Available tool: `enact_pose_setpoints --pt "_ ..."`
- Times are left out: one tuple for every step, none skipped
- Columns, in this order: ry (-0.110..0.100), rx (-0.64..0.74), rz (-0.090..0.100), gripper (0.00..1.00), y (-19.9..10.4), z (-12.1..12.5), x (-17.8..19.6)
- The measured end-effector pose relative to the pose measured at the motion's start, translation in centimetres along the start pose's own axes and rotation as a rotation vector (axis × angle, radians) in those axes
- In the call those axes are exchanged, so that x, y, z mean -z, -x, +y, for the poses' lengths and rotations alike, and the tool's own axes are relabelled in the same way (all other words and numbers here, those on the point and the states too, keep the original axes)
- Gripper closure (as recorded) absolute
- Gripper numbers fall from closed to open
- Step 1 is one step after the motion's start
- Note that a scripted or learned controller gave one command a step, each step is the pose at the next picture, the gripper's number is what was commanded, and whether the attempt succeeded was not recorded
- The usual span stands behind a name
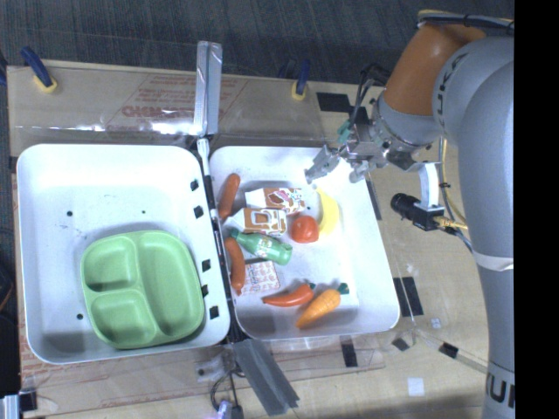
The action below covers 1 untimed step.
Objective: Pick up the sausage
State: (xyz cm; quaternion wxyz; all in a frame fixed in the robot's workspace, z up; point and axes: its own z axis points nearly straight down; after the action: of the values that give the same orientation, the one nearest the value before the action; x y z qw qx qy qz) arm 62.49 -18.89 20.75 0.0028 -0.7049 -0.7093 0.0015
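gripper (339, 162) hovers over the right bin's (384, 278) upper right corner, fingers spread and holding nothing. sausage (229, 195) lies well apart from it, near the bin's left wall, slanted, just beside the small cartons (274, 198). it is likely light, smooth and a little soft; pinch across its middle, short axis.
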Motion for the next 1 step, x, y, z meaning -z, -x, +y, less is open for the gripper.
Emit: enact_pose_setpoints --pt "0.001 -0.194 0.0 0.0 -7.07 3.29 -11.06"
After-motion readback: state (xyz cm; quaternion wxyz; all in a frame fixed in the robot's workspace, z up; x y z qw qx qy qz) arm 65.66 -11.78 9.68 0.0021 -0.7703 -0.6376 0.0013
